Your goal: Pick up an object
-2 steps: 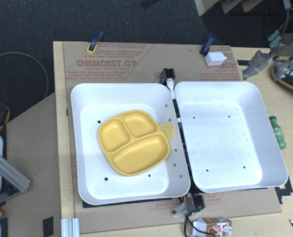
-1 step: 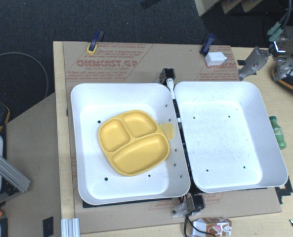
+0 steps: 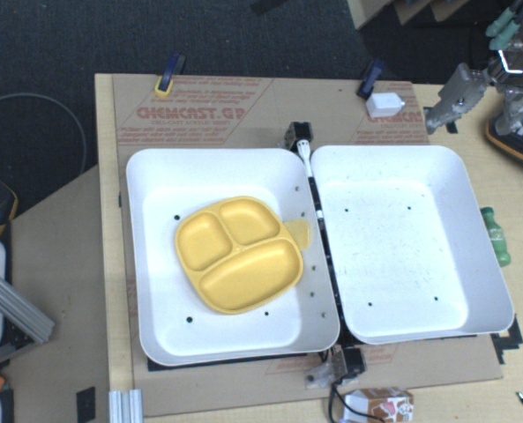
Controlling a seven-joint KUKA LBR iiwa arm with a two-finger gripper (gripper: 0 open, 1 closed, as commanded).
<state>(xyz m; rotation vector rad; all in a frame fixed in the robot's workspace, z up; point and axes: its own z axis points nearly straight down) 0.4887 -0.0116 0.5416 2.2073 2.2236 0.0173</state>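
Observation:
A yellow divided plate with three compartments lies flat in the left white bin, slightly right of its centre. A small yellow piece pokes out from under the plate's right edge. The right white bin holds nothing but small dark specks. My gripper is a grey shape at the upper right, beyond the far right corner of the right bin and well away from the plate. Nothing shows between its tips.
Both bins rest on a cardboard sheet held by clamps: a yellow one and a blue one at the back. A white block lies near the blue clamp. A green clip grips the right bin's edge.

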